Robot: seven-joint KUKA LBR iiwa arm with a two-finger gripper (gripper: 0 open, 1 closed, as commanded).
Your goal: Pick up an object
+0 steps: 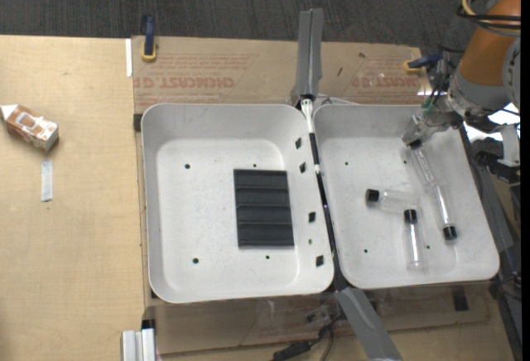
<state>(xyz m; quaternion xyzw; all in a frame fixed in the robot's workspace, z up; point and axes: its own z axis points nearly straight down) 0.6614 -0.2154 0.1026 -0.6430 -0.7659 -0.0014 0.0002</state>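
The right bin holds three clear tubes with black caps. A long tube runs from the upper right down to its cap near the right wall. A shorter tube stands lengthwise beside it, and a small capped vial lies to their left. A black ribbed block lies flat in the middle of the left bin. My gripper hangs low over the right bin's far right corner, right at the long tube's upper end. Nothing is seen held in it.
A small printed carton and a white strip lie on the bench at far left. Clamps grip the cardboard behind the bins. A grey metal post rises between the bins at the back.
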